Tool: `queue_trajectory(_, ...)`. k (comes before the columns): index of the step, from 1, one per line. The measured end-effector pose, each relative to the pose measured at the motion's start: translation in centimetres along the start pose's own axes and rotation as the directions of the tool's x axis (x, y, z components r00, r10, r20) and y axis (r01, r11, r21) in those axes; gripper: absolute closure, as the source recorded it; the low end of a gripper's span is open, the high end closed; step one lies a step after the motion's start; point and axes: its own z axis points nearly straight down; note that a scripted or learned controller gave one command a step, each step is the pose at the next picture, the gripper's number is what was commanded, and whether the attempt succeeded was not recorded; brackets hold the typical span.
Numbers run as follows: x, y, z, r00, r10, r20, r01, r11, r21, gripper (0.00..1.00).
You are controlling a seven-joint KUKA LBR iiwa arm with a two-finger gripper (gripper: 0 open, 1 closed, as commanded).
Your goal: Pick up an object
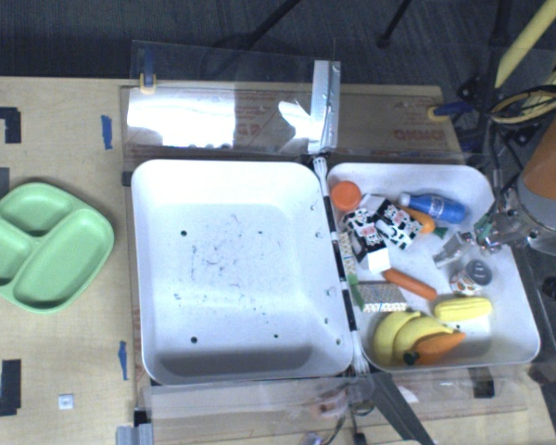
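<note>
Crowding the right bin (510, 341) — bananas (396, 334), carrot (410, 283), blue bottle (437, 208) — gripper (470, 245); grip unreadable.

Two bins side by side: left bin (167, 193), right bin (524, 336). In right bin: bottle (435, 208) at 12 o'clock, bananas (396, 334) at 6, carrot (410, 283) between. Plate (43, 246) on bench (56, 119), at 9 o'clock of left bin.

This was a robotics lab: a pale wooden bench (56, 109) marked with black and blue tape, two white bins (232, 267) set in cardboard, tripod legs (287, 12) on dark carpet beyond, and loose cables (528, 105) at far right.
</note>
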Motion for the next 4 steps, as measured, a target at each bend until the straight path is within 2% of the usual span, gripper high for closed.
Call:
queue_trajectory(1, -2.7, 9.4, 5.7, 0.994, -0.110, -0.002, 0.110, 0.994, -0.007, 0.00)
queue_trajectory(2, -2.8, 9.5, 4.8, 0.993, -0.114, 0.002, 0.114, 0.993, -0.003, 1.00)
queue_trajectory(3, -1.2, 12.2, -1.7, 0.972, -0.235, 0.004, 0.235, 0.972, -0.002, 1.00)
queue_trajectory(4, 2.4, 12.9, -7.6, 0.999, -0.043, 0.004, 0.043, 0.999, -0.003, 1.00)
